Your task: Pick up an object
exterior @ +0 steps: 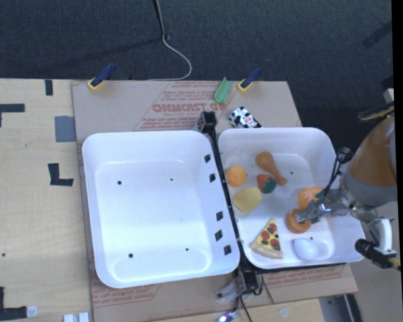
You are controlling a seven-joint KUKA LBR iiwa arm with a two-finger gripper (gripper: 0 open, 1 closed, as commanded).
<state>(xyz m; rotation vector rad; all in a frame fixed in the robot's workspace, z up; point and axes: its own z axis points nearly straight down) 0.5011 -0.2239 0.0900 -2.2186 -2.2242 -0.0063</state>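
Note:
The right bin [319,141] holds several toy foods: an orange ball [236,176], a drumstick [271,164], a red and green piece [267,182], a pale yellow piece [248,199], a pizza slice [267,240], a white egg [305,249] and two orange pieces [309,195] [296,223]. My gripper [310,212] reaches in from the right and sits low in the bin's right part, between the two orange pieces and touching or just over the lower one. It hides part of both.
The left bin [97,194] stands beside the right one on a cardboard sheet [180,105]. A black and white toy [243,118] and a green clip [222,90] lie behind the bins. The arm's body [373,164] overhangs the right bin's right rim.

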